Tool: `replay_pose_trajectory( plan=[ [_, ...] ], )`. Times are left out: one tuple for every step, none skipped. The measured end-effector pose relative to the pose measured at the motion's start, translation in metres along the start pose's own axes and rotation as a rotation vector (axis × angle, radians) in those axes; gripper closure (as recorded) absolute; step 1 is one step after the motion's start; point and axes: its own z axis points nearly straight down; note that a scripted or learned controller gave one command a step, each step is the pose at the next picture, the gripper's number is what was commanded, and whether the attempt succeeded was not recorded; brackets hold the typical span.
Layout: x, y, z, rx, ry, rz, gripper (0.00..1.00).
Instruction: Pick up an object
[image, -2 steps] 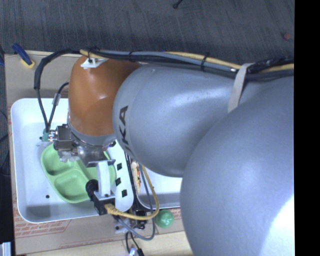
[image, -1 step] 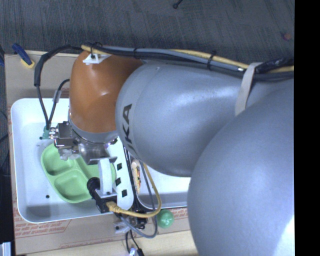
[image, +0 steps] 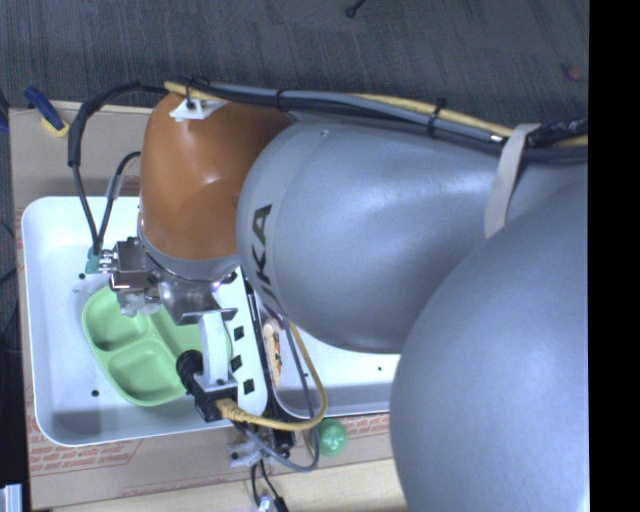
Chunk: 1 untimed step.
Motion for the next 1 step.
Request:
replay_pose_trajectory(
  plan=[
    [0.0007,0.0005,-0.0099,-0.002,0.0,-0.009,1.0]
  ],
)
